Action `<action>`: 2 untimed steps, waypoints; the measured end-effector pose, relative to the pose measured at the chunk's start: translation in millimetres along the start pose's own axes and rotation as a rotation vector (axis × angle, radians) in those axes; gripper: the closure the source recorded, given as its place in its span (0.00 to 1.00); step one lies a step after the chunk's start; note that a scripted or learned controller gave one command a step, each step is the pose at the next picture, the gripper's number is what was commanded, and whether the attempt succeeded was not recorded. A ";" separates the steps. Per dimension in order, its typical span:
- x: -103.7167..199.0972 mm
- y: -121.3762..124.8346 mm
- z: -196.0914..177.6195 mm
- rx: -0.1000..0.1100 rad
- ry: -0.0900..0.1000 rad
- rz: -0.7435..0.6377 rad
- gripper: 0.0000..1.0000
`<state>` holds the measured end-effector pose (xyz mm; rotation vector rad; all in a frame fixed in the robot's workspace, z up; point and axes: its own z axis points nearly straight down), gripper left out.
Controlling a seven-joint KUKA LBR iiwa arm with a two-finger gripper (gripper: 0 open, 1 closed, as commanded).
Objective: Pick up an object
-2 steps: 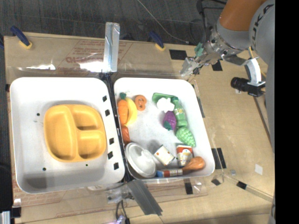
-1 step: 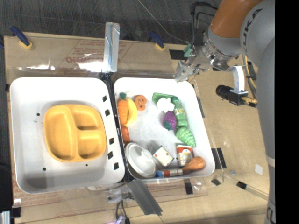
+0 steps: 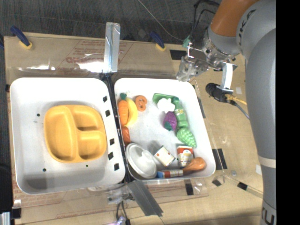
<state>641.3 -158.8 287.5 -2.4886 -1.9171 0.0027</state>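
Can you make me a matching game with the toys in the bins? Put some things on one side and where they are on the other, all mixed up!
Things:
1. yellow tray
2. purple toy
3. silver bowl
4. carrot

Places:
A. near the middle of the right bin
B. front left corner of the right bin
C. alone in the left bin
D. along the right bin's left wall, toward the back

Pairs: 1-C, 2-A, 3-B, 4-D
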 end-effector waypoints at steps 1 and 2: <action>-26.1 -23.4 -7.2 0.006 0.000 0.534 1.00; 17.9 -60.3 85.0 0.009 -0.001 0.445 1.00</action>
